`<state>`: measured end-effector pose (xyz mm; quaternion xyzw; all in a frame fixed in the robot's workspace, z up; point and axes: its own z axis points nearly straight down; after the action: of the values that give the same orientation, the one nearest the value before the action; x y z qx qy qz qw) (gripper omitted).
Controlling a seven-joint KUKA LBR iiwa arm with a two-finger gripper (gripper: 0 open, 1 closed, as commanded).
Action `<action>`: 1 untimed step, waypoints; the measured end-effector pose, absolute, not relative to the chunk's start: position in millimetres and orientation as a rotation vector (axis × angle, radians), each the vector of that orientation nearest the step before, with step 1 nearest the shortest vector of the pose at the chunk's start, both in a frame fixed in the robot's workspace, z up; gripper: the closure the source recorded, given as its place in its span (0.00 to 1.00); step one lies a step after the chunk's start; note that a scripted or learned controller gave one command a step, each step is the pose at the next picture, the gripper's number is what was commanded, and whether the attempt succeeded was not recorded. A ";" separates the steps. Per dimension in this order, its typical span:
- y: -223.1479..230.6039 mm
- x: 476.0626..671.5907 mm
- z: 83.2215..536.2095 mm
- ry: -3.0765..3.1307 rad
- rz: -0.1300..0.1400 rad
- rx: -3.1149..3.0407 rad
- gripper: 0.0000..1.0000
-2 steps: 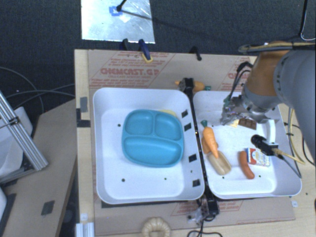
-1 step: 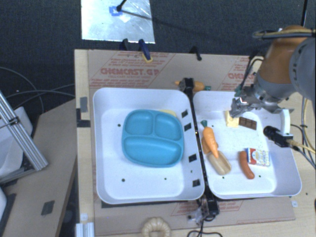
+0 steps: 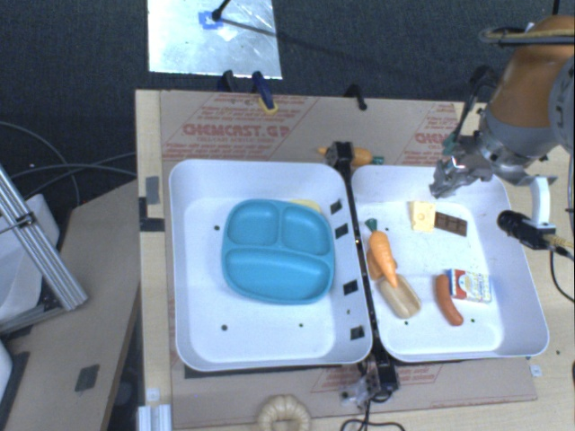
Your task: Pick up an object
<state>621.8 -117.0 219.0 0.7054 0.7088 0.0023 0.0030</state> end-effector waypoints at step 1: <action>-69.9 608.0 221.5 2.231 0.003 2.211 1.00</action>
<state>608.0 -69.9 221.5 0.7039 0.7103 0.0010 0.0001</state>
